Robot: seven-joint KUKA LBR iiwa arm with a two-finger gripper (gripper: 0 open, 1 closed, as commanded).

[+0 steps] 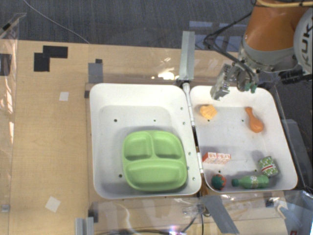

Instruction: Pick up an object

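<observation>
Since the camera looks down at a slant, I list from the near rim back.
Near row: green bottle (251, 181), can (268, 166), ball (218, 181), bunched against the right bin (283, 131) wall, awkward.
Left bin (105, 131): green tray (154, 160).
Mid: orange drumstick (254, 120); pastry (208, 112), lying clear, my likely pick.
Far: gripper (229, 84) hovers above pastry, holding nothing; finger spread I cannot tell.

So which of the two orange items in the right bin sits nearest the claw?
The small rounded orange piece, just below and left of the claw. The other, a longer drumstick-shaped orange piece, lies farther off toward the bin's right side.
</observation>
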